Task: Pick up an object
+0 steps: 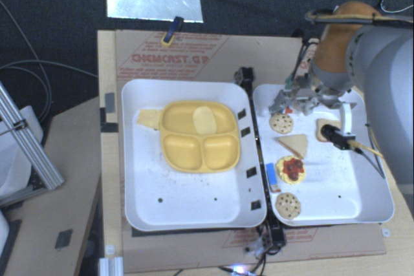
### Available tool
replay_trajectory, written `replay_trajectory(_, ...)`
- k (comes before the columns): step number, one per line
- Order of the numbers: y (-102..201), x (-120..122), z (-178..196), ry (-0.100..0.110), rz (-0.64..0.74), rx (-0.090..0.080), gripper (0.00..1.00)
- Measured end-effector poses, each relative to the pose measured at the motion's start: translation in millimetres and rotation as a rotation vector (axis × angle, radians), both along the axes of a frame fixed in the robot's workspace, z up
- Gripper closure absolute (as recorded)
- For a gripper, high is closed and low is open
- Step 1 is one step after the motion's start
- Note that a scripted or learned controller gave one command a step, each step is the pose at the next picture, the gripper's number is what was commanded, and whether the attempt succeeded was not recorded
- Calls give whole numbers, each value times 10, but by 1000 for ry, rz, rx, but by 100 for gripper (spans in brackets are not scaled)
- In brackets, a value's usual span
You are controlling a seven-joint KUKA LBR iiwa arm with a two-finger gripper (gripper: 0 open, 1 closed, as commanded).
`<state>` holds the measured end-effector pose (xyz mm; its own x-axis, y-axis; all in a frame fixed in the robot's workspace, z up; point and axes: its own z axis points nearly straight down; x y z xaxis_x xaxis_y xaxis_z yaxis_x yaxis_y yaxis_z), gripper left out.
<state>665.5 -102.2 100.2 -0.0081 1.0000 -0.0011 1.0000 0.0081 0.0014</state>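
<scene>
My gripper hangs over the far left part of the right bin, just above a chocolate-chip cookie. Nothing can be seen held in it. Nearer the front lie a triangular sandwich piece, a round yellow piece with red topping and a second cookie. A slice of toast lies to the right of the first cookie, partly behind the wrist hardware.
The left bin holds a yellow divided plate with a pale oval piece in its far compartment, and a pale flat piece at the plate's left. A small blue item lies by the right bin's left wall.
</scene>
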Motion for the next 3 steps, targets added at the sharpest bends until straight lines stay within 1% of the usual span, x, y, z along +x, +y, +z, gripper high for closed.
replay_trajectory(1, 157, 8, -156, 14, -7, -2, 0)
replay_trajectory(2, 138, 11, -42, 13, -6, -4, 100)
replay_trajectory(3, 141, 12, -44, 13, -4, -5, 0)
